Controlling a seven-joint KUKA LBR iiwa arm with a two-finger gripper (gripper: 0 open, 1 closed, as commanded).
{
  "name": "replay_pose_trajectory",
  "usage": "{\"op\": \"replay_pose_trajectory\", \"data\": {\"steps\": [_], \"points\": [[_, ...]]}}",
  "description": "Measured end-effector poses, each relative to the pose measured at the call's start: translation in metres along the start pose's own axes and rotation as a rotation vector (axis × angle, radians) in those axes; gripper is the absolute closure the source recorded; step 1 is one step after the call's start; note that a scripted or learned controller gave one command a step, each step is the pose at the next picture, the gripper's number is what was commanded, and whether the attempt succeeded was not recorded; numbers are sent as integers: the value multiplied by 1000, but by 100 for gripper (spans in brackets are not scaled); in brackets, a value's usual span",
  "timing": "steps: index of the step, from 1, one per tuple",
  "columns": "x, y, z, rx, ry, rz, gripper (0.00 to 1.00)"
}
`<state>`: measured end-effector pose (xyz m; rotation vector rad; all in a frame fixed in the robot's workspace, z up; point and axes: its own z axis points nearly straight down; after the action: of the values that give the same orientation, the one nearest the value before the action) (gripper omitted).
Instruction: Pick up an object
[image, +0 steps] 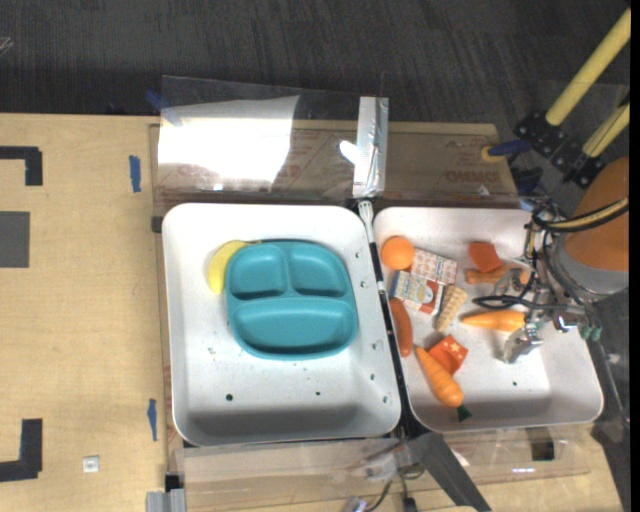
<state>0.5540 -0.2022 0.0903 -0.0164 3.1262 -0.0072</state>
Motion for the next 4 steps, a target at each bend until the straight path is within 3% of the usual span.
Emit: {"op": "replay_pose_trajectory", "data": {"steps": [2, 3, 4], "points": [[-34, 18, 2, -1, 3, 121, 0], [-53, 37, 3, -2, 3, 116, 0], [-58, 38, -12, 0, -11, 114, 100]]}}
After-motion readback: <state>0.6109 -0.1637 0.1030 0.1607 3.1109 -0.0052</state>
